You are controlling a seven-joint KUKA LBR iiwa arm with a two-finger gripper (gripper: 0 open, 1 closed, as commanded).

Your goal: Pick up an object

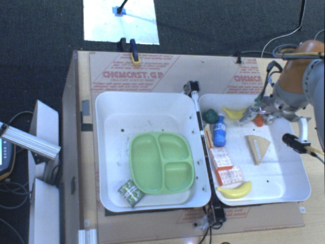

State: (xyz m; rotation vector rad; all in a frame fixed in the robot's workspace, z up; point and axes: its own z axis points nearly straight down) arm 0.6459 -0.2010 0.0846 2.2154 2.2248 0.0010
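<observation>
Nearest you, at the front edge of the right bin (297, 189), lies a yellow banana (235, 190), curved and resting on the bin floor. Just behind it sits a red-and-white carton (231, 176), and touching that from behind is a second, paler carton (220, 158). Look further back and you find a blue bottle (219, 131) lying on its side with its cap pointing to the rear, next to a dark green lump (210, 116) in the back left corner of the bin. A second banana (233, 114) lies near the rear wall, just right of the green lump. Toward the middle of the bin floor rests a tan wedge (258, 148), well apart from the cartons.

Your arm (299, 80) comes in from the right, and its gripper (257, 115) is low over the rear of the right bin, just beside the second banana's right end. A small red-orange thing (259, 120) sits right at the fingertips; you cannot tell from this angle whether it is between them or merely beneath.

In the left bin (114, 111), a green divided plate (162, 162) with three compartments lies on the floor, and a small green patterned packet (131, 192) rests just beside its front left corner.
</observation>
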